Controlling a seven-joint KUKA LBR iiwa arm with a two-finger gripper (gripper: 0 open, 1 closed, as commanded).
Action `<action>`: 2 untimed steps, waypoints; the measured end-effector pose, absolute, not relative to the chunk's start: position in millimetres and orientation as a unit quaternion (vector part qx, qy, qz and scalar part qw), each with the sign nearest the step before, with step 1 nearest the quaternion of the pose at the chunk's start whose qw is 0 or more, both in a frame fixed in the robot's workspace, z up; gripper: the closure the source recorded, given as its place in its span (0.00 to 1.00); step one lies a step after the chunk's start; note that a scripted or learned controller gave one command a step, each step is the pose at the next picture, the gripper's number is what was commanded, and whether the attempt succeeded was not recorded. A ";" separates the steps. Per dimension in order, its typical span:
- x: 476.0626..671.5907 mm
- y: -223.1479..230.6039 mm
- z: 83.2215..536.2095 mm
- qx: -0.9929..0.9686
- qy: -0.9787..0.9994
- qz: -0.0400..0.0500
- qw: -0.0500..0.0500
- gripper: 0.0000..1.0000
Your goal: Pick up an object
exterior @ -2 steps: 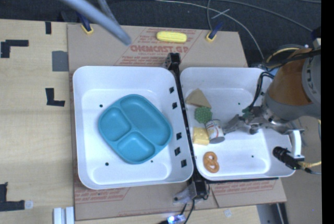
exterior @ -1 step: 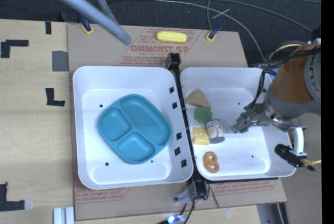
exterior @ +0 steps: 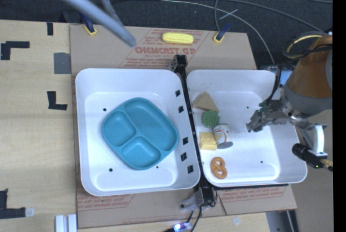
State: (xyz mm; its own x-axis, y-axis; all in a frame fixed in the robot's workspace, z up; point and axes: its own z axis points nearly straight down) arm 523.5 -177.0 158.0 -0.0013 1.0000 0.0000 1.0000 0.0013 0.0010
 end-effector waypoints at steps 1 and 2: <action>533.1 -170.3 211.2 0.706 0.708 0.001 0.002 1.00; 533.5 -170.0 222.6 0.707 0.708 0.000 0.000 1.00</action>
